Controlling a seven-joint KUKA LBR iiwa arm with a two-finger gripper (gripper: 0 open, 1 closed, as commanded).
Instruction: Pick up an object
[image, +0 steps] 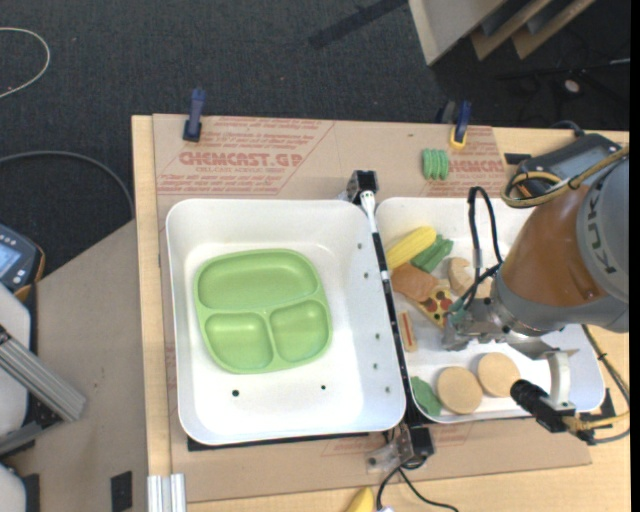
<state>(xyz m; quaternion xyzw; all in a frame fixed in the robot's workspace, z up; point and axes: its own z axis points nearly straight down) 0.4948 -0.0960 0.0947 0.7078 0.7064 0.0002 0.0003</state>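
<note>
The right bin (395, 215) holds toy food. A yellow corn cob (411, 243) lies at the back beside a green piece (433, 254). A brown and orange piece (420, 288) and a pizza slice (437, 303) sit mid-bin, with a small beige piece (459, 272) beside them. Two tan round cookies (460, 389) (497, 374) and a green flat piece (423, 396) rest near the front. My gripper (460, 325) reaches down into the bin just right of the pizza slice, above the cookies. The arm's body hides its fingertips.
The left bin (190, 300) holds a green divided plate (264, 309). A thin orange stick (408, 331) lies by the right bin's left wall. A green ridged piece (435, 163) sits on the bench behind the bins. Clamps (193, 115) (461, 123) stand at the back edge.
</note>
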